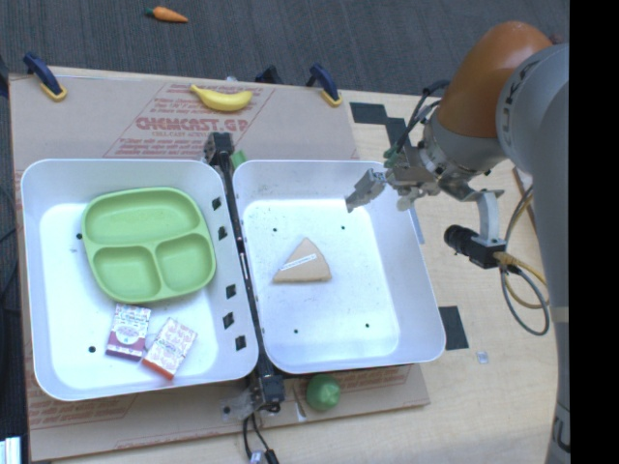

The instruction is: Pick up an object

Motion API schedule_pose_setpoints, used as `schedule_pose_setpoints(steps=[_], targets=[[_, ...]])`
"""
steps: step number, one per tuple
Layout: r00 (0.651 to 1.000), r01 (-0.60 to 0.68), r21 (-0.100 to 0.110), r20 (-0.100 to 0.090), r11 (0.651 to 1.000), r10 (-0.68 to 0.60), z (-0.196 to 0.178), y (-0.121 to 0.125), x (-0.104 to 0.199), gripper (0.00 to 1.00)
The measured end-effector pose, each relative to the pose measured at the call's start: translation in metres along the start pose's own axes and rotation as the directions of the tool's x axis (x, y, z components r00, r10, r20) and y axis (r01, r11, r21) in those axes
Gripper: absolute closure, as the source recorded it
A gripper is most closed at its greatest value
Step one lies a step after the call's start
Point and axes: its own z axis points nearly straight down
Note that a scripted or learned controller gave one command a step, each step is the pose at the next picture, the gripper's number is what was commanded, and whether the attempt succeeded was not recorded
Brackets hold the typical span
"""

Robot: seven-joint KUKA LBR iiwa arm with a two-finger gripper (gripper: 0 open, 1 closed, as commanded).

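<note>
A tan wedge-shaped sandwich half (303, 262) lies flat near the middle of the right bin (406, 288). My gripper (368, 188) hangs over that bin's far right corner, well up and to the right of the wedge, with nothing seen between its fingers. In the left bin (44, 288) rest a green divided plate (148, 241) and two small packets (152, 339) in front of it.
A yellow banana (222, 96) lies on the cardboard behind the bins. A green lime (324, 391) sits at the front edge below the right bin. An orange carrot (168, 14) is on the floor at the back. Blue clamps (44, 75) hold the board's far edge.
</note>
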Motion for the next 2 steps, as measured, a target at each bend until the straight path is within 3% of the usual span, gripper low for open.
schedule_pose_setpoints(steps=[1,2], targets=[[1.000,0.001,0.001,0.001,1.000,-0.001,0.075,-0.080,-0.023,0.00],[1.000,0.003,0.000,0.001,1.000,-0.003,0.135,-0.016,-0.023,0.00]])
